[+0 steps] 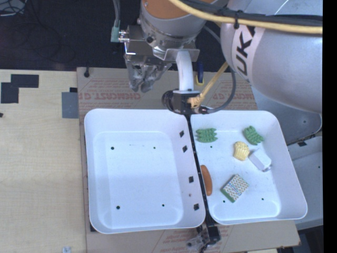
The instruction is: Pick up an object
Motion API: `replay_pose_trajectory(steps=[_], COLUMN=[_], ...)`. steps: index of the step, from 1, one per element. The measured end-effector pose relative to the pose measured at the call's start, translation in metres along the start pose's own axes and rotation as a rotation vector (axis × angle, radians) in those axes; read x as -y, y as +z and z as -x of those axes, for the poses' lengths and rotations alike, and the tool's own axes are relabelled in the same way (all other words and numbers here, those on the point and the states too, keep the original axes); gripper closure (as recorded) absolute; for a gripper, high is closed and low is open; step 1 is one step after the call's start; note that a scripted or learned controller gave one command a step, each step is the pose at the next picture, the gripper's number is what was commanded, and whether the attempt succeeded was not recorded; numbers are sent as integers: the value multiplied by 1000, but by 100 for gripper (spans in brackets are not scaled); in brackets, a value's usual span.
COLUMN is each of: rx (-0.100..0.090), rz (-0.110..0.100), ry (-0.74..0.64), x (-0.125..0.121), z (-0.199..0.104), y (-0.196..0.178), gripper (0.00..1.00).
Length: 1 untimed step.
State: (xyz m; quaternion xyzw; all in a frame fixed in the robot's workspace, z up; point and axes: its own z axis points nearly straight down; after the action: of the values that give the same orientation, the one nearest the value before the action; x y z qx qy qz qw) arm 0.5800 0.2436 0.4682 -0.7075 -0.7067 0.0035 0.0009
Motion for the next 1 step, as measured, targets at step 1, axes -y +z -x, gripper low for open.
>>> replay_pose_trajectory(steps=[1], rx=[-4], rz=[6], ry=[-3], x=[17], z=[1], y=[-72], gripper=[100])
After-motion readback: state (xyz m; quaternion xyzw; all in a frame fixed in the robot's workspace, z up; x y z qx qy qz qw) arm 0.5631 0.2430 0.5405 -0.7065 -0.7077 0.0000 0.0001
